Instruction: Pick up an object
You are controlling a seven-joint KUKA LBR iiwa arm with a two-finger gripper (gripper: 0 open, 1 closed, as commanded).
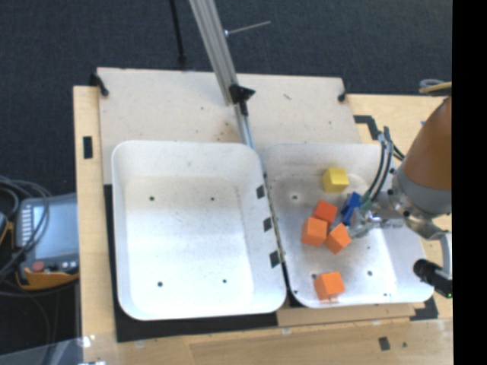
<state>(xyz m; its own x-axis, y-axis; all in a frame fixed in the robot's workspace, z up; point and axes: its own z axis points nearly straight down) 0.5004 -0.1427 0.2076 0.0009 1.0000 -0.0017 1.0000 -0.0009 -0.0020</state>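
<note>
The right bin holds a yellow cube near its back and three orange cubes clustered in the middle. A further orange cube lies alone near the front edge. A small blue block sits at the right side of the cluster. My gripper is low in the bin, right beside the blue block and the nearest orange cube. The grey arm with its orange band comes in from the right and hides the bin's right side.
The left bin stands beside the right one, their rims meeting in the middle. A slanted metal pole rises from behind the bins. A control pendant lies off the bench at left.
</note>
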